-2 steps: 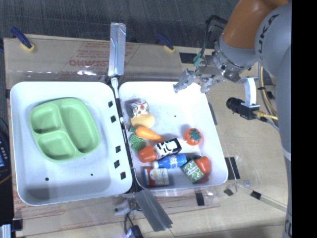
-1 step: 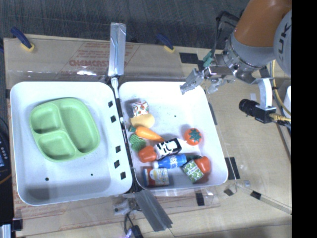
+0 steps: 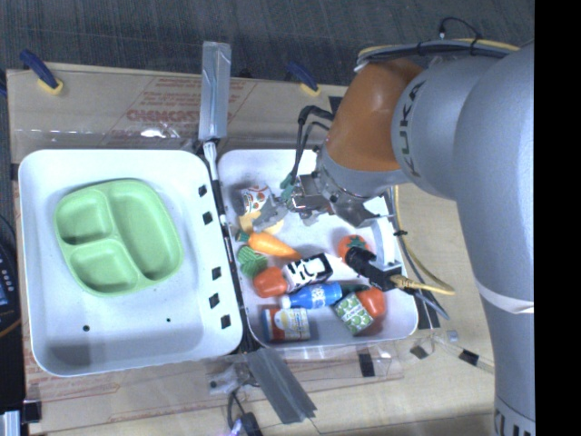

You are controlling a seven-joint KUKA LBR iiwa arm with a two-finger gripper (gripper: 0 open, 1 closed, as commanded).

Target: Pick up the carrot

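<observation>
- I see two shallow white bins side by side on the counter (image 3: 109, 107); the left bin (image 3: 45, 334) and the right bin (image 3: 272, 166) meet along a dark divider.
- In the left bin I find a green sectioned tray (image 3: 116, 234), lying flat in the upper half, with three compartments and nothing in them.
- The right bin is crowded. The carrot (image 3: 272, 244) lies near the bin's left wall, about mid-height, orange, its tip pointing right toward a black-and-white packet (image 3: 309, 268).
- Just below the carrot I make out a green item (image 3: 251, 261) and a red-orange round piece (image 3: 270, 282), both close to it.
- A blue-labelled bottle (image 3: 316, 295) lies on its side beneath the packet, and a red-and-white can (image 3: 289, 324) rests along the bottom wall.
- A green-and-red carton (image 3: 359, 309) sits in the lower right corner, with a red item (image 3: 352, 245) above it.
- A small patterned object (image 3: 255, 198) is near the top left, above the carrot.
- The end effector (image 3: 300, 196) hangs over the upper middle of the right bin, up and right of the carrot and apart from it; I cannot tell how it is set.
</observation>
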